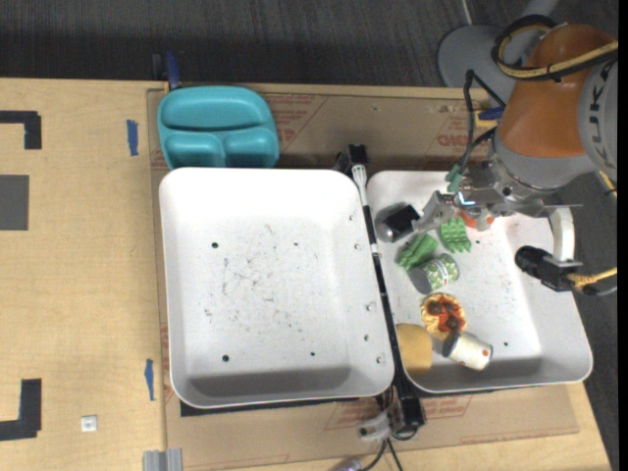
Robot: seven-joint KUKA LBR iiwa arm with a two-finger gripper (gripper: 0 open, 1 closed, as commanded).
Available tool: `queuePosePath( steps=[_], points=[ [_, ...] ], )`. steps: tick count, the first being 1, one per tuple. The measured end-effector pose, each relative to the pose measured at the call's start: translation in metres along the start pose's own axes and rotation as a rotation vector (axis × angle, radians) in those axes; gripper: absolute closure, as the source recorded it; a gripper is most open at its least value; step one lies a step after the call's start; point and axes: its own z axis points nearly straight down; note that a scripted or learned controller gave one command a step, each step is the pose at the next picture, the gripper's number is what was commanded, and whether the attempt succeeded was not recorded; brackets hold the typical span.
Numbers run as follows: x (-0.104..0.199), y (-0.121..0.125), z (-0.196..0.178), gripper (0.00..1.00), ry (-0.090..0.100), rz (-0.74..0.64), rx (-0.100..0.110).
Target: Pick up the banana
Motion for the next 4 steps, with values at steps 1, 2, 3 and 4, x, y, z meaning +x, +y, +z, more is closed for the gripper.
queuePosePath(
  steps=[1,2,3,4],
  points=[
    [0.082,-0.056,0.029,0.0,0.0,-0.167,0.001],
    [0.155,-0.076,0.029,0.0,0.0,-0.137,0.002],
    [0.19,-0.092,0.127,0.0,0.0,-0.589,-0.003],
    [0.273,-0.069,0.126,0.0,0.0,-0.654,-0.009]
  ],
)
